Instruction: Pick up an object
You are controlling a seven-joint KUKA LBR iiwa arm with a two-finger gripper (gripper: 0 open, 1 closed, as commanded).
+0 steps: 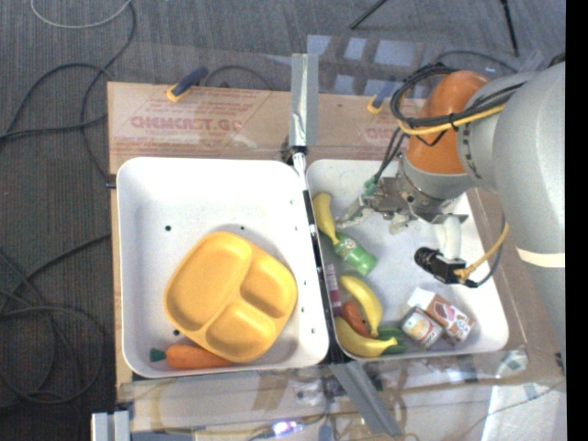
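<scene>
Green bottle (356,254) just below tool (366,207).

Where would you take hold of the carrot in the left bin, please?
Grip the carrot across its orange middle, coming from above. It lies flat along the left bin's near wall, partly tucked under the yellow tray, so close across its width.

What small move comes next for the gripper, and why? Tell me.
Probably lower the gripper a little toward the green bottle. It hangs in the right bin just above that bottle, with nothing visible between its fingers, and the bottle is the nearest object.
</scene>
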